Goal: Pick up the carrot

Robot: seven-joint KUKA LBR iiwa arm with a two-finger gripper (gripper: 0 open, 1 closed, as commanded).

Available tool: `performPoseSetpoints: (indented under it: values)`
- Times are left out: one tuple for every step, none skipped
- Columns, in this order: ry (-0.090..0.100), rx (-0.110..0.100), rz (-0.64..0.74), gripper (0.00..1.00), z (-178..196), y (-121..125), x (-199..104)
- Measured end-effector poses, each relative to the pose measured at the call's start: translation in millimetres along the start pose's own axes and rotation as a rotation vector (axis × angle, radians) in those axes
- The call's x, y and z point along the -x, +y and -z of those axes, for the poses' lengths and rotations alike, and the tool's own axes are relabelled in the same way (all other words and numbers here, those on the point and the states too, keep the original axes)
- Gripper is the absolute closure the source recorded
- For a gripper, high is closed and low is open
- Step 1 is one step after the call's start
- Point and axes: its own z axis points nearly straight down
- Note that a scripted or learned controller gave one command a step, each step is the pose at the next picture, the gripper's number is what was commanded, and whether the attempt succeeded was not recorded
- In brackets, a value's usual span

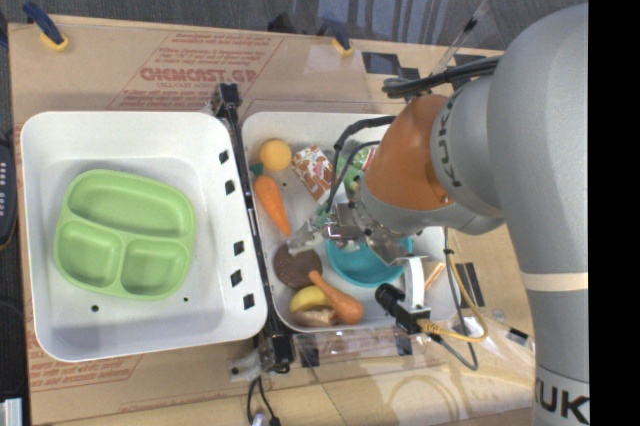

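- Grey arm with orange wrist band (405, 164) reaches in from the right and hangs over the middle of the right shallow white bin (258, 129).
- Two-finger gripper (335, 229) sits low in that bin, under the orange band; metal parts show there, but whether it is released or clenched cannot be told, and nothing is seen to be grasped.
- Just right of the gripper, partly under the wrist: a teal round bowl (360, 264).
- Just left and below the gripper: a dark brown round disc (297, 265) lying flat on the bin floor.
- Long orange carrot (272, 202) lies free on the bin floor near the left wall, left of the gripper, thick end toward the far side, tip pointing toward the near side and slightly right. Apart from the gripper.
- Above the carrot's thick end, close by: a small yellow-orange round fruit (275, 153).
- Right of that fruit: a red-and-white printed packet (315, 170), tilted.
- Near front wall of the bin: a yellow banana-like piece (308, 298), a second orange tapered piece (335, 297) crossing beside it, and a pale brownish lump (317, 317) below them.
- Left shallow white bin (40, 139) holds a light green three-compartment plastic tray (125, 232).
- Both bins rest on a brown cardboard-covered bench (130, 64).
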Motion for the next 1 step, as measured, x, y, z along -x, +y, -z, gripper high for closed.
performPoseSetpoints:
  values:
    - [-0.002, 0.015, -0.107, 0.00, -3.2, -30.7, -9.7]
